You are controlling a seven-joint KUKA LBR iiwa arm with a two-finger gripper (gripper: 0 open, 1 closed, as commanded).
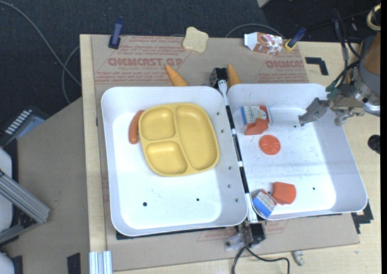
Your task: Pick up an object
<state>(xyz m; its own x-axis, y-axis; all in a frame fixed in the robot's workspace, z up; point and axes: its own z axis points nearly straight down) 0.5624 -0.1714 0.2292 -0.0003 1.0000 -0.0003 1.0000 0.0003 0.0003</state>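
- Your gripper (318,111) hovers over the upper right of the right bin (338,176); its fingers look spread, with nothing between them.
- Nearest target: the orange disc (269,144), lying flat mid-bin, left and below the gripper.
- It looks light, rigid plastic and probably slick; being thin, it leaves you little edge.
- Pinch across its rim, or try the chunkier carton (255,119) just above it.

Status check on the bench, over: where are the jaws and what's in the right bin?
Gripper open, nothing held, over right bin at its far right. Nearest picks: orange disc, small carton. Nothing between, over.
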